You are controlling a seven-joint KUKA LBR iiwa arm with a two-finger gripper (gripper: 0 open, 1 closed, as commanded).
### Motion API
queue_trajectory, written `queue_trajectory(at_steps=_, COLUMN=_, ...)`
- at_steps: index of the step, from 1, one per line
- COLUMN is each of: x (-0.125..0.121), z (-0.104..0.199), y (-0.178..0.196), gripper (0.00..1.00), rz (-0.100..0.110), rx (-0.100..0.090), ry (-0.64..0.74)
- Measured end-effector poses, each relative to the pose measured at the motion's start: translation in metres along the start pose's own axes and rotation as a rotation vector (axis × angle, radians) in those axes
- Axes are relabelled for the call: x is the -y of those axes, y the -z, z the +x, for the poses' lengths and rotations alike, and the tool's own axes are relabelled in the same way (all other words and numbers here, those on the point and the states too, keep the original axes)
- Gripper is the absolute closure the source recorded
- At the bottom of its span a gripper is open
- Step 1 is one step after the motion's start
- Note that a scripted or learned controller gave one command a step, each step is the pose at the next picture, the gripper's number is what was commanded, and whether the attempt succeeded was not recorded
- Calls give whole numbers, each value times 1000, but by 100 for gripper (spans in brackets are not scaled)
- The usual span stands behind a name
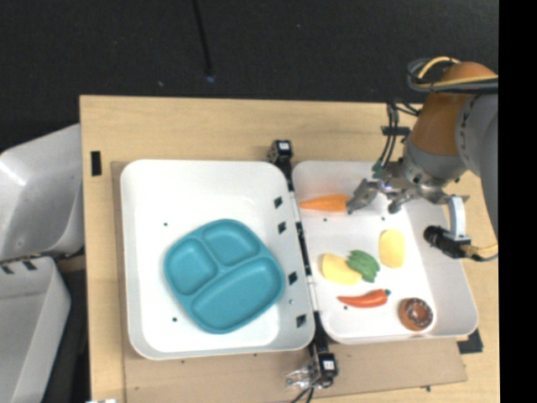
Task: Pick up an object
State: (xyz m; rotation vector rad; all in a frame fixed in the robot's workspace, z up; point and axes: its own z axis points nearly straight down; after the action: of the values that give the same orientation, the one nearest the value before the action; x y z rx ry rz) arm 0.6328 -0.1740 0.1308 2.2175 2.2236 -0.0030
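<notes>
My gripper (379, 198) hangs over the back of the right bin (453, 305), its dark fingers spread apart with nothing between them. An orange carrot (324, 203) lies just left of the fingertips, near the bin's back left corner. Further forward in the same bin lie a yellow piece (391, 248), a second yellow piece (334, 268) with a green leafy piece (363, 264) against it, a red chili pepper (364, 298) and a brown doughnut (415, 313).
The left bin (147, 191) holds a teal divided plate (223, 274). The grey arm with its orange band (445, 124) reaches in from the right over the bench. Small black clips (280, 150) sit along the seam between the bins.
</notes>
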Motion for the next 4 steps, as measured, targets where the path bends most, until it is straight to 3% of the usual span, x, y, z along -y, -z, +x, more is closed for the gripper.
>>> queue_trajectory(at_steps=1, x=0, z=-1, y=-31, gripper=0, rz=1, rx=0, ry=-2)
queue_trajectory(at_steps=2, x=-1, z=-2, y=-18, gripper=100, rz=-4, rx=1, ry=-1)
queue_trajectory(at_steps=4, x=7, z=1, y=94, gripper=100, rz=-7, rx=0, ry=0)
